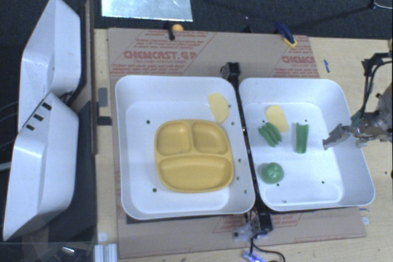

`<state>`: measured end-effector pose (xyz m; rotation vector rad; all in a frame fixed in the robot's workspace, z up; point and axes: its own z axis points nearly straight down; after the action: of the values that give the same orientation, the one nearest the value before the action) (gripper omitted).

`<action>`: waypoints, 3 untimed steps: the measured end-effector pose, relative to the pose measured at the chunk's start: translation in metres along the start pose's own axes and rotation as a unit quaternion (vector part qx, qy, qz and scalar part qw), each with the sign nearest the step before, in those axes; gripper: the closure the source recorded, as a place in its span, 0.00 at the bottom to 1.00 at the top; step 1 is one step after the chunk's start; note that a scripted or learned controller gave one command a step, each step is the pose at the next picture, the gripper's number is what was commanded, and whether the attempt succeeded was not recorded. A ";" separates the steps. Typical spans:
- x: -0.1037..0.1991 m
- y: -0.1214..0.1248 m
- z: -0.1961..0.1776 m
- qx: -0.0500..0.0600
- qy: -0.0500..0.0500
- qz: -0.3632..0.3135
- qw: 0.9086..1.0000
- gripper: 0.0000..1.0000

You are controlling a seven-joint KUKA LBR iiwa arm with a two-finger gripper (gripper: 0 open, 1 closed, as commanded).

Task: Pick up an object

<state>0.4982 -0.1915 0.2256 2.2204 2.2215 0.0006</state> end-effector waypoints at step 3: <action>0.103 0.050 0.104 -0.002 0.000 -0.003 1.000 0.00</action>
<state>0.5484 -0.0886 0.1218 2.2124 2.2261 0.0055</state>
